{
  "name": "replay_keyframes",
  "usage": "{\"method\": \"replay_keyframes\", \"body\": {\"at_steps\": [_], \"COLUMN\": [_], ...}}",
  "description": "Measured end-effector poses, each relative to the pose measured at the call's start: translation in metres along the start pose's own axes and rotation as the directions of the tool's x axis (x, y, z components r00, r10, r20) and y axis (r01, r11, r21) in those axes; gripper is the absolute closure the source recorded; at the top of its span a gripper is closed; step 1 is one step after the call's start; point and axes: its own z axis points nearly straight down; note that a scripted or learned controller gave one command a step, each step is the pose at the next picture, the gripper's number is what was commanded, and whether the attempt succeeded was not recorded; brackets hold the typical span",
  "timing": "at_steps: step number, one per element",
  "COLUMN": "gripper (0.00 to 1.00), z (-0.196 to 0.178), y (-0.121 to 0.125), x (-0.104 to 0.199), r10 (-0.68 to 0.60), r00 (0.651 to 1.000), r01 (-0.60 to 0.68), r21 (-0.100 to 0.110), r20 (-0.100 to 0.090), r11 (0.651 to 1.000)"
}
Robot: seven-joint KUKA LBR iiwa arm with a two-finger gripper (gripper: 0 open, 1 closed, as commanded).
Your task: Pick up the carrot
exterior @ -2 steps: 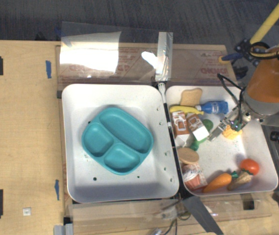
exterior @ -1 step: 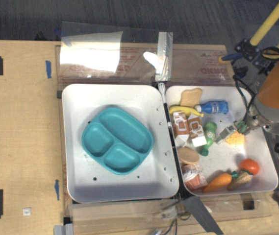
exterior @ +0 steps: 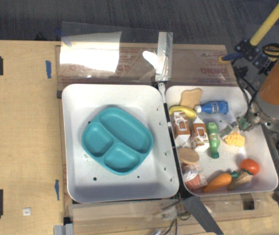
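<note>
Two shallow white bins side by side on a wooden bench [exterior: 16, 146]. In the left bin [exterior: 75, 180], a teal divided plate [exterior: 117, 139]. In the right bin [exterior: 268, 153], a clutter of toy food: slice of bread [exterior: 191, 97], banana [exterior: 182, 111], blue bottle [exterior: 212, 107], green bottle [exterior: 213, 140], yellow corn piece [exterior: 235, 140], red tomato [exterior: 249, 166], brown packets [exterior: 181, 123] near the dividing edge.
</note>
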Motion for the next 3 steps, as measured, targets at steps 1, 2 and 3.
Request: {"method": "replay_keyframes", "body": {"at_steps": [1,2,3], "gripper": [1.00,1.00,1.00], "z": [-0.042,-0.009,-0.070], "y": [-0.032,-0.014,-0.044], "x": [0.070,0.095,0.104], "r10": [-0.042,-0.084,-0.532], "r00": [0.999,0.996,0.846], "r01": [0.042,0.084,0.533], "r21": [0.005,0.006,0.002], "r20": [-0.006,-0.001,-0.004], "r11": [0.999,0.996,0.846]}}
